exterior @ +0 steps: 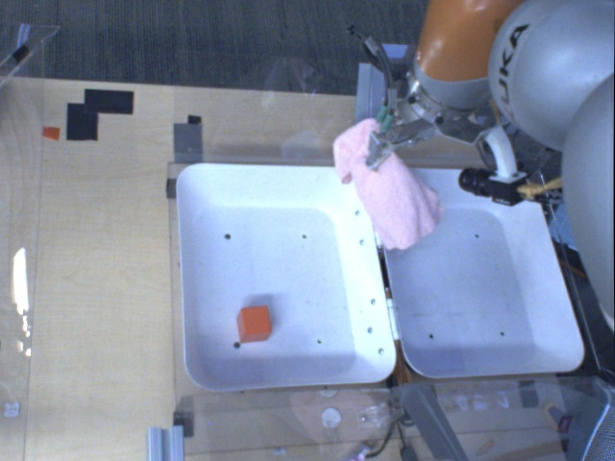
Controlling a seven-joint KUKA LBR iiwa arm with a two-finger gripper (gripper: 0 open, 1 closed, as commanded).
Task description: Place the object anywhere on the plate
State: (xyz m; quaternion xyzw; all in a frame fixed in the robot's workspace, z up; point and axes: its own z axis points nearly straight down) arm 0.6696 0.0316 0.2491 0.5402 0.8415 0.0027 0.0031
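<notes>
The claw (384, 142) sits in the upper centre-right of the frame, above the far end of the seam between the two bins. Its fingers are clenched on the upper part of a soft pink cloth (389, 192), which hangs from the grip and drapes downward. The cloth's lower end overlaps the far left corner of the right shallow white bin (500, 353) and the divide between the bins; whether it touches the bin floor cannot be told.

Behind the claw, the grey arm with its orange band (461, 17) enters from the upper right of the frame. A black fitting with a yellow cable (495, 185) projects beside the wrist, over the far edge of the right bin.

The left shallow white bin (211, 353) holds a small orange block (255, 324) in its lower left area, well apart from the cloth.

Both bins rest on a pale wooden bench (96, 286). Black square markings (96, 111) and a small orange mark (51, 133) lie on the bench at upper left.
</notes>
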